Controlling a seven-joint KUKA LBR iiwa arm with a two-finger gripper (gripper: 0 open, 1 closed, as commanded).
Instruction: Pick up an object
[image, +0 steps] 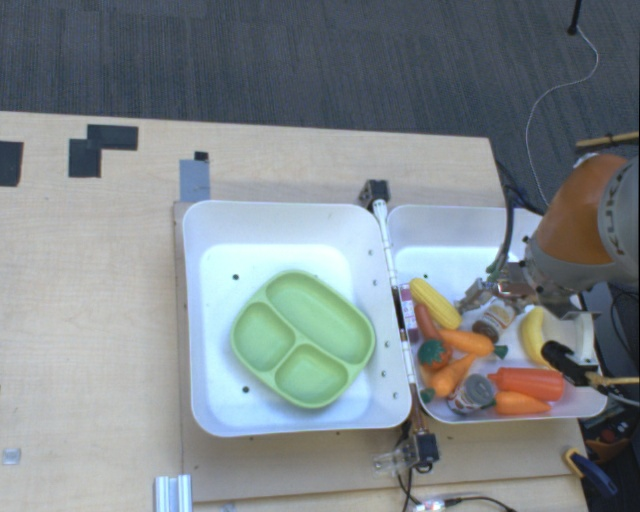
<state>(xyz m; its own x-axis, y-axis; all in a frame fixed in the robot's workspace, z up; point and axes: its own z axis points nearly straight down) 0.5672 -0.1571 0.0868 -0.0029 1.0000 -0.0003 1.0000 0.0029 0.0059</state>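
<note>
While the gripper (490, 292) hung low over the right bin (450, 225), we looked at the toy food piled along that bin's front edge. We could not tell how the jaws stood, because the arm (585, 215) hid part of them, and we saw nothing held between them.

The toy corn (435, 302) lay near the left wall of the right bin, close beside the gripper. Under it lay a carrot (465, 341), and more orange pieces sat by the front right corner. A banana (533, 335) lay near the right wall.

We thought these toys would be light and hard, like plastic. They looked smooth, so they could slip. They would not break easily.

We thought the corn was the best one to take. It lay on top of the pile, and we would take it across its middle, where it is fat. The toys touched each other, so a grab could push them around.

The green plate (303, 338) sat in the middle of the left bin (215, 230).
</note>
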